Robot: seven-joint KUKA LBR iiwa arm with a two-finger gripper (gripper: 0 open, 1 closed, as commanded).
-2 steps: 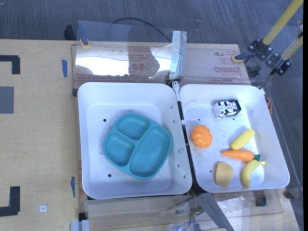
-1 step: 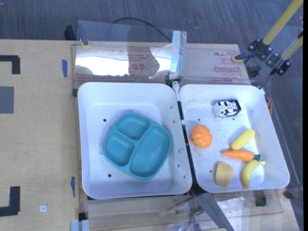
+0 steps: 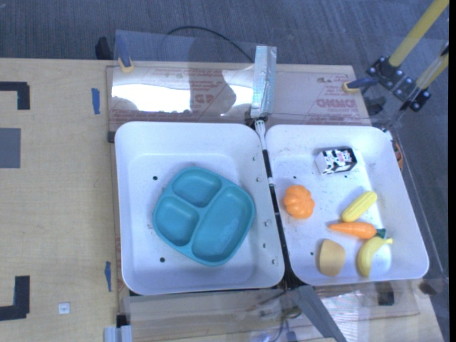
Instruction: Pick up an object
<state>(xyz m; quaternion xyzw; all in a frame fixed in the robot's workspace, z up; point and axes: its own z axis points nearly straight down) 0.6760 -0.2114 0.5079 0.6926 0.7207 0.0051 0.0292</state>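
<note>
Right-hand bin: pumpkin (orange).

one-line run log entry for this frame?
stage: pre-grasp | right bin: pumpkin, corn, carrot, banana, potato, black-and-white box | left bin: teal divided plate | nothing lifted

Teal plate in left bin; toy foods fill right bin.

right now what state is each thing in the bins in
blue divided plate: flat in left bin, compartments bare
black-and-white toy: lying in right bin
orange pumpkin: upright
corn: lying slanted
carrot: lying flat
banana: lying flat
tan piece: resting near front rim
</note>
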